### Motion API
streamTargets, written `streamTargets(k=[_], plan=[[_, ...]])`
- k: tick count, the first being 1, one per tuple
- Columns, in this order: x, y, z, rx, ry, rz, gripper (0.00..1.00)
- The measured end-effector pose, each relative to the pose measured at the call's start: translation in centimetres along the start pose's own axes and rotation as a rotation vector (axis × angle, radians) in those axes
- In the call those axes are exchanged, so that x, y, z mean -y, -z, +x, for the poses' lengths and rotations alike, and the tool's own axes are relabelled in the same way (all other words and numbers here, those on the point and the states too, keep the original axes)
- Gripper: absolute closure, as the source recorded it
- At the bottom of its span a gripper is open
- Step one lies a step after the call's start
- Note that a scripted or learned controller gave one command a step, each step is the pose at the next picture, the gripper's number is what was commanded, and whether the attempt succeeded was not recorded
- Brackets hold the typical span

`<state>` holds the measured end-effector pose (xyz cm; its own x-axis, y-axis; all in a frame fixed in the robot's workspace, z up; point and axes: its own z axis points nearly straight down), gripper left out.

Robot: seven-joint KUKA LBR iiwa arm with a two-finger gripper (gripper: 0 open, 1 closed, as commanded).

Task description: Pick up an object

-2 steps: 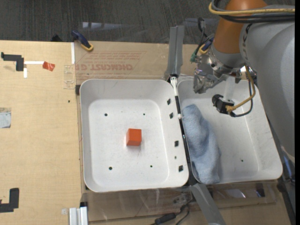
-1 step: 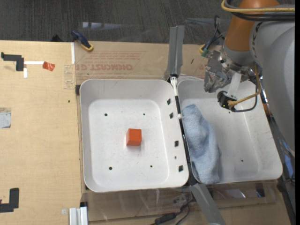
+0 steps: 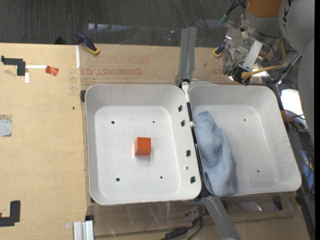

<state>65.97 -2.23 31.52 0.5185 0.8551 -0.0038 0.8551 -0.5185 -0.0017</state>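
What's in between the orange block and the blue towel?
Nothing loose. In the camera view, between the block and the towel there's just bare floor of the left bin and the rims where both bins meet.

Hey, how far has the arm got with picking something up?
Nothing looks done: the orange block lies in the left bin and the blue-grey cloth in the right bin. In hand: the gripper hangs by the right bin's far rim. Left: descend, grasp, lift.
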Motion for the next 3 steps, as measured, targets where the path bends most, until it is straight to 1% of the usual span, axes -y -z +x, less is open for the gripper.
streamTargets(k=[1, 2, 3], plan=[[5.5, -5.5, 0.1, 0.002, -0.126, 0.003, 1.0], [5.1, -7.3, -0.8, 0.001, 0.034, 0.003, 1.0], [0.4, -10.6, 0.6, 0.0, 0.051, 0.001, 1.0]])
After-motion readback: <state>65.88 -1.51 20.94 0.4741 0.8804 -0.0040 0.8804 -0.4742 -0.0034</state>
